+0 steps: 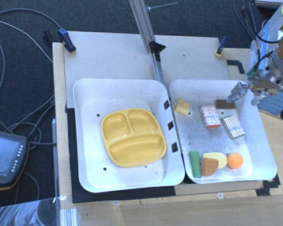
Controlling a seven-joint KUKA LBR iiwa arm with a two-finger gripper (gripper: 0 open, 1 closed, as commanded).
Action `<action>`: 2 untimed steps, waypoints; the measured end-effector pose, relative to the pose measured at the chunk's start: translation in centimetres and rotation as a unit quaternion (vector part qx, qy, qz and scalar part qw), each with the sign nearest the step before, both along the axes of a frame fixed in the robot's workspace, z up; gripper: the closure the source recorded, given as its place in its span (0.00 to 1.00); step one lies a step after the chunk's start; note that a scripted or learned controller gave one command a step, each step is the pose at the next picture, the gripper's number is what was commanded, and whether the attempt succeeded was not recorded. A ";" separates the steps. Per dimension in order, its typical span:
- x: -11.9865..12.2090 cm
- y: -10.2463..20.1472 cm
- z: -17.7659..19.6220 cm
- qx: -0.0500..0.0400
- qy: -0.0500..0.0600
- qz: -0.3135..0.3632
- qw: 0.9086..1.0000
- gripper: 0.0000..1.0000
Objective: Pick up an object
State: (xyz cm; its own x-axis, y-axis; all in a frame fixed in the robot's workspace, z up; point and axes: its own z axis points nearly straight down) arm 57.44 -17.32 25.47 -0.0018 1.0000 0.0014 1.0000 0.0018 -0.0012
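- The grey arm's two-finger gripper hung over the upper right rim of the right shallow white bin, and its jaws stood apart with nothing between them.
- A small brown flat piece lay just beside the gripper, on the bin floor near the back wall.
- A red-and-white patterned small box lay near the middle of the right bin, and a green-and-white patterned small box lay just beside it, tilted.
- A pale yellow cube-like block sat near that bin's left wall.
- Along the front wall lay a green upright cylinder, a tan waffle-textured piece touching a yellow rounded toy, and an orange ball.
- The left shallow white bin held a yellow plastic divided plate with three compartments, lying flat near its middle.
- Both bins rested on the light-coloured table.
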 end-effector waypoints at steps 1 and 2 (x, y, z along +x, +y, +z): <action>0.0 0.0 0.0 0.000 0.000 0.000 1.000 0.00; -0.4 1.1 -5.3 0.001 0.003 -0.001 1.000 0.00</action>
